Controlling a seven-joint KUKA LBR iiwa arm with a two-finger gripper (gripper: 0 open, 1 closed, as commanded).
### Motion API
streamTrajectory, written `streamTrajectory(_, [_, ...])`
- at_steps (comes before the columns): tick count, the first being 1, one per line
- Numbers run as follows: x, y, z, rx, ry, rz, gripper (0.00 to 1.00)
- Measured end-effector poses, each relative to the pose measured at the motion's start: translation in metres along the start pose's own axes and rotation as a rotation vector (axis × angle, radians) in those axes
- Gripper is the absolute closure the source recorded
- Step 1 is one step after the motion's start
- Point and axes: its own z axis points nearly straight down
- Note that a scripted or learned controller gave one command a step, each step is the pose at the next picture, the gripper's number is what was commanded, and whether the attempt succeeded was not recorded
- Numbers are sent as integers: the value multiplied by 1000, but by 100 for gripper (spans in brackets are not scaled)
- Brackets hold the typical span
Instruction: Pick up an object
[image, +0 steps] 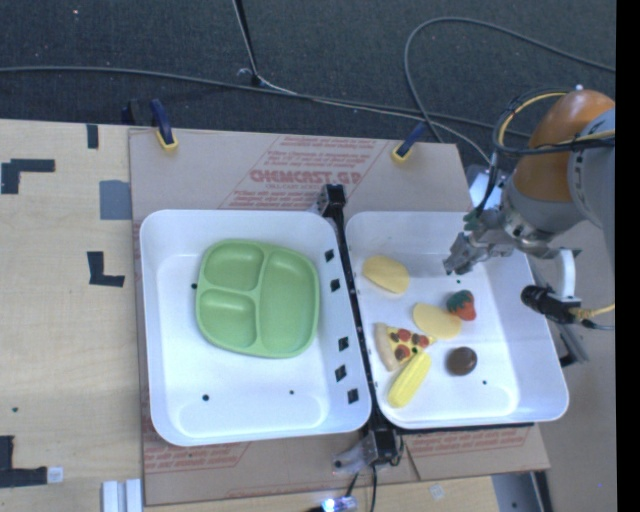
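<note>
**Camera view: tool low over the far corner of the right bin, toy food lying beneath it**

Taking the black divider (340, 300) between the two bins as the landmark, the nearest things lie to its right in the right bin (535, 395). A yellow corn cob (409, 378) sits closest to the front, tilted, just right of the divider. Touching its far end is a pizza slice (397, 343) with red and dark toppings. Further right of these lies a small brown round piece (461, 361).

A step farther back, a yellow wedge (436, 320) lies right of the divider, and a small red and green piece (460, 304), like a strawberry, rests against its right side. Beyond them a pale yellow oval piece (385, 274) lies near the divider.

Left of the divider, the left bin (170, 400) holds a green sectioned plate (257, 297), three compartments showing.

Farthest back on the right side, the tool (462, 258) hangs over the right bin's far right part, above and apart from the red and green piece. Its fingers cannot be made out from this angle, and nothing is seen between them. The grey arm with its orange band (560, 140) rises behind. Cardboard (300, 170) lies under both bins on the tabletop (60, 330).
</note>
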Motion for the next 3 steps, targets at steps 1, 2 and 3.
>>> streamTrajectory(1, [-4,4,-63,-3,-1,-1,100])
streamTrajectory(2, [-4,4,-75,2,0,-1,100])
streamTrajectory(3, [51,7,-86,2,2,-6,100])
